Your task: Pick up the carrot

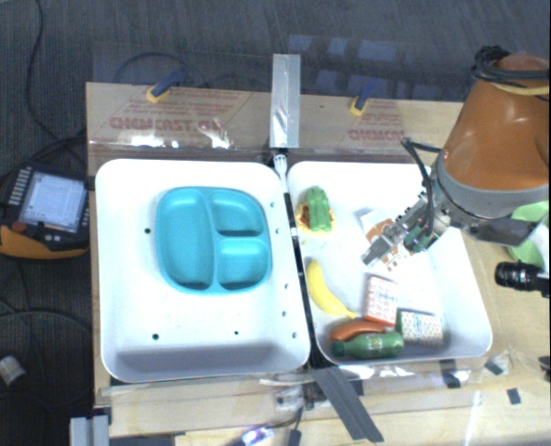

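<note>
Near the right bin's front edge, the carrot (357,327) looks light, stiff, smooth; grip mid-length. Whether the tool (393,244) is gripping anything, I cannot tell.

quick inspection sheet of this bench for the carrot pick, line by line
surface: two white bins side by side on a bench
job's things: carrot in right bin, near front wall, against green bottle
clutter: banana, small boxes, green toy; blue divided tray in left bin
grippers: gripper above right bin, apart from carrot
cables: black cables on floor at left
surroundings: handheld pendant at left, carpet floor
</note>
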{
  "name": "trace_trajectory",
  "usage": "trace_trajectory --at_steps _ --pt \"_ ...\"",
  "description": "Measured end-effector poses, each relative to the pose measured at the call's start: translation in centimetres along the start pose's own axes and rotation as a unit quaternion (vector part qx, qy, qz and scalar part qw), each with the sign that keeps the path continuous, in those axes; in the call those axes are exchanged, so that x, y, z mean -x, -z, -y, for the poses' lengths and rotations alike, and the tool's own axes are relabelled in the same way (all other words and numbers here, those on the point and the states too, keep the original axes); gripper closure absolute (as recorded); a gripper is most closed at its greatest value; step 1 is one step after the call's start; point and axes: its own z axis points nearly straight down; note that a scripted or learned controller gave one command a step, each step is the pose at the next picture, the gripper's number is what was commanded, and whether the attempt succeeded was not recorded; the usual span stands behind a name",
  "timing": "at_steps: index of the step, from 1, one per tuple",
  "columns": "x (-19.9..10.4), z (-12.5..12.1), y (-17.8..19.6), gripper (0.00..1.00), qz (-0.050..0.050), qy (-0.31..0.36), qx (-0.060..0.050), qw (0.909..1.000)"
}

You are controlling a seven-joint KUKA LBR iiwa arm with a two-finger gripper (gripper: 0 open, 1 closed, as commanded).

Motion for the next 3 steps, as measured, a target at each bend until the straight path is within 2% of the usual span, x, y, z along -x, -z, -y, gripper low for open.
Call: trace_trajectory --at_steps 1,2,3 --pt "-11.5 -7.5 -3.4 1.0 -0.001 0.198 0.0 0.9803" --pt "-7.6 -4.8 2.0 1.0 0.0 0.092 -0.001 0.9958" --pt "-0.1 -2.9 12.1 1.0 0.002 0.137 0.0 0.9905"
